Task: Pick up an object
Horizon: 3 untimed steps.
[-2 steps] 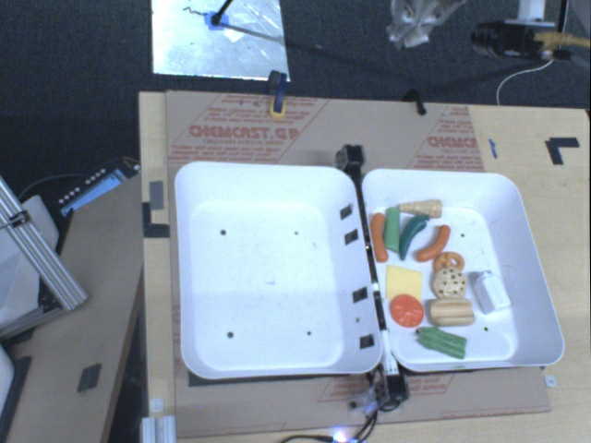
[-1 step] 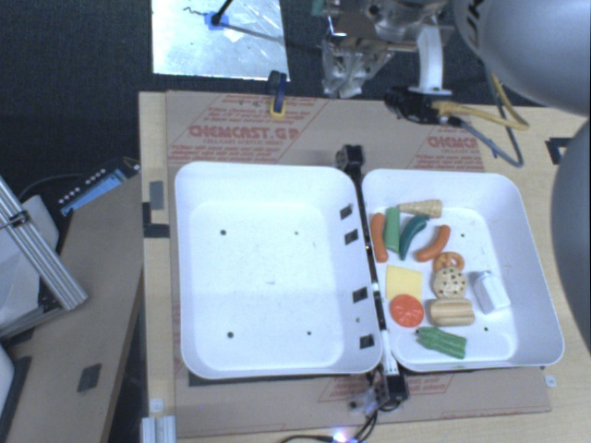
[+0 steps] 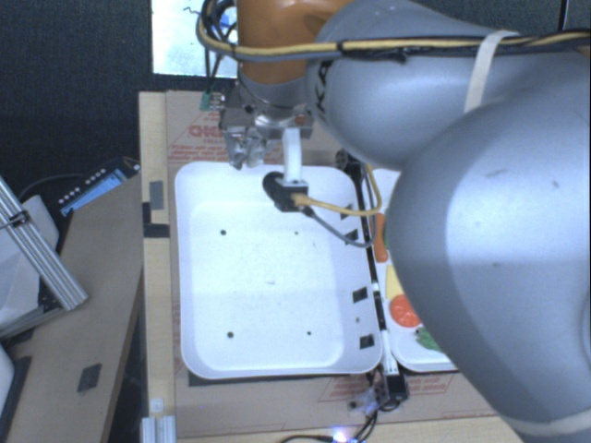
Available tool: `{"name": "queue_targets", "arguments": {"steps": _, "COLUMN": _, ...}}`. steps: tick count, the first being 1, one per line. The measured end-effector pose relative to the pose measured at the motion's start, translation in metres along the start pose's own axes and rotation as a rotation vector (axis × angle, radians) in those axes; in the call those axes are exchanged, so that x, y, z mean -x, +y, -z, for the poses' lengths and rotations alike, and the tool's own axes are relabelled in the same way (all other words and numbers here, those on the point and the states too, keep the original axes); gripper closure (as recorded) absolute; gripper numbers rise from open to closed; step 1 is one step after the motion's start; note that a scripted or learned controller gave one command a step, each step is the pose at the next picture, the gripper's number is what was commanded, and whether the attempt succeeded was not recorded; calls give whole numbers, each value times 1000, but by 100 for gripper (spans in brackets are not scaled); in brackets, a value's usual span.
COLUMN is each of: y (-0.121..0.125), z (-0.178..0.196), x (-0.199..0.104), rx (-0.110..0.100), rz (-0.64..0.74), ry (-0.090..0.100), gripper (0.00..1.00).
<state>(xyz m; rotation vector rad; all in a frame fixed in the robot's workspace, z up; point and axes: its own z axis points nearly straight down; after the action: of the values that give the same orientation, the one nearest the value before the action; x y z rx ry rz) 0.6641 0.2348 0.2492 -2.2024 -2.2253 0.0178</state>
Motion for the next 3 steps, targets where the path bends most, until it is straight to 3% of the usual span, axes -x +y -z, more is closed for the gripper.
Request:
{"name": "queue_targets", "arguments": {"steps": 1, "y": -27, "z": 296, "x": 1, "rx": 35, "rz": -4, "ry": 7, "gripper": 100}}
{"name": "queue_targets", "arguments": {"steps": 2, "y": 0, "z": 286, "x": 78, "rx": 19, "rz": -16, "ry": 0, "gripper": 100}}
{"name": "queue_targets", "arguments": {"steps": 3, "y": -9, "z": 204, "x": -5, "rx": 9, "rz": 0, "ry": 1, "gripper": 100}}
